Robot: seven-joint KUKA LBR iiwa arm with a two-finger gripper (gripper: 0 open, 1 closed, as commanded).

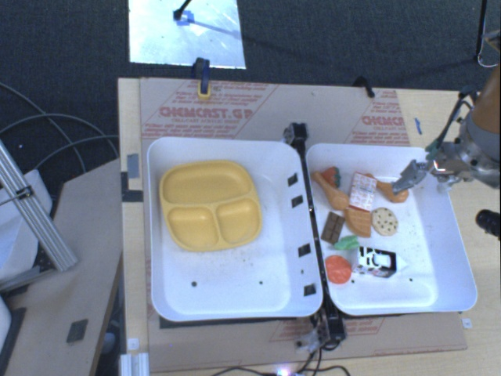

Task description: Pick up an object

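Note:
The right bin point(438, 288) holds several toy foods. Among them are a white and pink packet point(362, 189), a round cookie point(384, 222), a brown chocolate bar point(333, 227), a red tomato point(338, 269) and a black and white packet point(376, 262). An orange carrot-like piece point(330, 193) lies by the bin's left wall. An orange bread-like piece point(391, 191) sits near the back right. My gripper point(411, 177) hangs over the bin's upper right part, its tip right beside that orange piece. I see nothing held in it.
The left bin point(227, 288) holds a yellow divided tray point(210, 204). A black ridge with clips point(307, 218) separates the bins. A small green piece point(347, 243) lies between the chocolate bar and the tomato. Bare bin floor lies at the right bin's lower right.

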